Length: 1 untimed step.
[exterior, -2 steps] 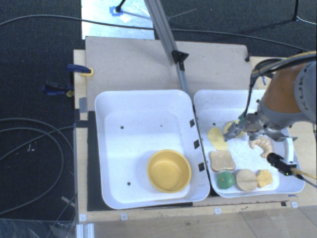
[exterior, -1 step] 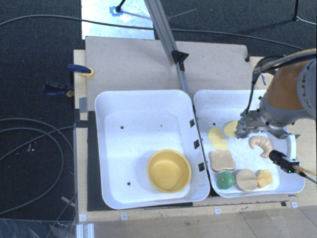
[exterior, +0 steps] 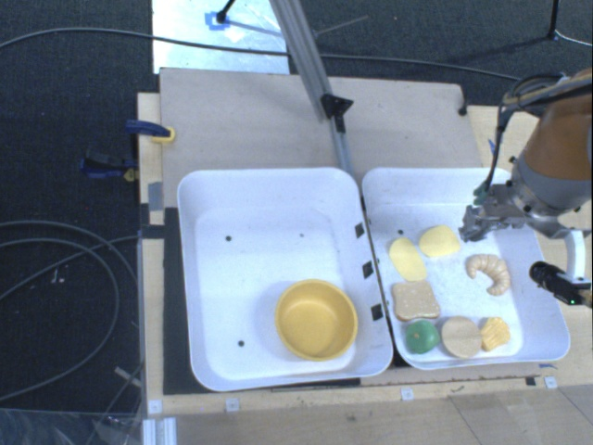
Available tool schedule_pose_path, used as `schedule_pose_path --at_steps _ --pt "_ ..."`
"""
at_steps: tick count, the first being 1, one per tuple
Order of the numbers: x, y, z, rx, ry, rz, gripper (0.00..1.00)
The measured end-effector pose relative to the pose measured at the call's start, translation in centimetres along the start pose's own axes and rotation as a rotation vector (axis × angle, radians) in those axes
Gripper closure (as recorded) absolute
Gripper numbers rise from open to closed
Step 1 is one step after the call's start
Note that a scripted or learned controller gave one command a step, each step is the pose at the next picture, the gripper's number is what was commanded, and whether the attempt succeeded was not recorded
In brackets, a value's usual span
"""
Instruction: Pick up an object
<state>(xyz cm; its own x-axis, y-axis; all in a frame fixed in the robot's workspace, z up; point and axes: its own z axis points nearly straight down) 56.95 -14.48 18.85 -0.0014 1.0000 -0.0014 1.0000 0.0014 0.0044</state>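
Note:
The right bin (exterior: 389, 193) holds several toy foods: a pale yellow lump (exterior: 439, 241), a yellow oval piece (exterior: 407, 259), a croissant (exterior: 489, 273), a toast slice (exterior: 414, 299), a green ball (exterior: 422, 337), a round tan biscuit (exterior: 460, 336) and a small yellow shell-shaped piece (exterior: 496, 333). My gripper (exterior: 474, 222) hangs over the right bin, just right of and above the pale yellow lump, and nothing shows between its fingers. The grey and orange arm (exterior: 559, 146) comes in from the right.
A yellow bowl (exterior: 316, 319) sits in the left bin (exterior: 213, 202) near its front right corner. A slanted metal pole (exterior: 310, 58) crosses the bench behind the bins. A blue and yellow clamp (exterior: 148, 131) grips the bench's left edge.

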Motion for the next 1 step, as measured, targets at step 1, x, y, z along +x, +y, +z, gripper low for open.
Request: schedule_pose_path --at_steps 1 --pt "-0.02 0.15 -3.56 -0.001 0.000 -0.003 1.00"
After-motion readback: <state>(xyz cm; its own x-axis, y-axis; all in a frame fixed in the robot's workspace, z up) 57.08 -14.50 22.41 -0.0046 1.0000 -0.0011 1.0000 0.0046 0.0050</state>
